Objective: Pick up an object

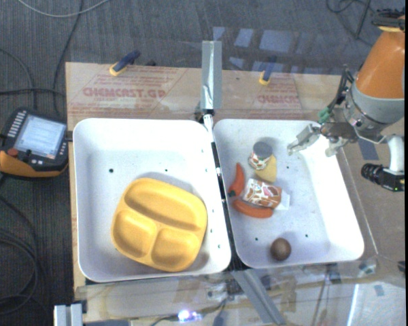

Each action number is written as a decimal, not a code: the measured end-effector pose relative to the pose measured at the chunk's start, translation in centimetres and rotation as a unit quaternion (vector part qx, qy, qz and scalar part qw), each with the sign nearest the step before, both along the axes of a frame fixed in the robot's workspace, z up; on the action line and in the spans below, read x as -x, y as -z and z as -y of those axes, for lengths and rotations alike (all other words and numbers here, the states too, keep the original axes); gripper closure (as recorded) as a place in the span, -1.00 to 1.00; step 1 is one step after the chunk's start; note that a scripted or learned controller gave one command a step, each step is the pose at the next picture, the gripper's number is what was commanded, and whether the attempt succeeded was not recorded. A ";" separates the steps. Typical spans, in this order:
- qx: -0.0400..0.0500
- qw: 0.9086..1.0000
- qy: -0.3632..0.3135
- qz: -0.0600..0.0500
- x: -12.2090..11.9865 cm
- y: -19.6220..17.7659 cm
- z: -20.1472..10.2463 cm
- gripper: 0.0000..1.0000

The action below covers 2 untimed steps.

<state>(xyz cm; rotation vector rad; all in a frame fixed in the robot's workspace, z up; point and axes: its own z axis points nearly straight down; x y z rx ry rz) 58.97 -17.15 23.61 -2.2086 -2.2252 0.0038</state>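
While its 2 fingers spread wide, the hand (pixel 314 141) hovers above the right bin (pixel 340 209).

I see a yellow divided tray (pixel 160 223) lying flat in the left bin (pixel 95 141), toward its near right corner, three compartments facing up. In the right bin (pixel 340 209), a small can (pixel 261 155) stands near the far left corner, touching a pale yellow wedge (pixel 269 170). Just nearer, by the left edge, an orange curved piece (pixel 236 179) and a printed packet (pixel 264 194) lie on a red-orange piece (pixel 253 211). A brown ball (pixel 280 248) sits by the near edge.
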 end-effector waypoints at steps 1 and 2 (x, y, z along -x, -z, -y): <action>0.000 1.000 -0.006 -0.001 -1.8 11.9 -3.9 -1.00; -0.002 1.000 -0.001 -0.005 -5.0 14.8 0.6 -1.00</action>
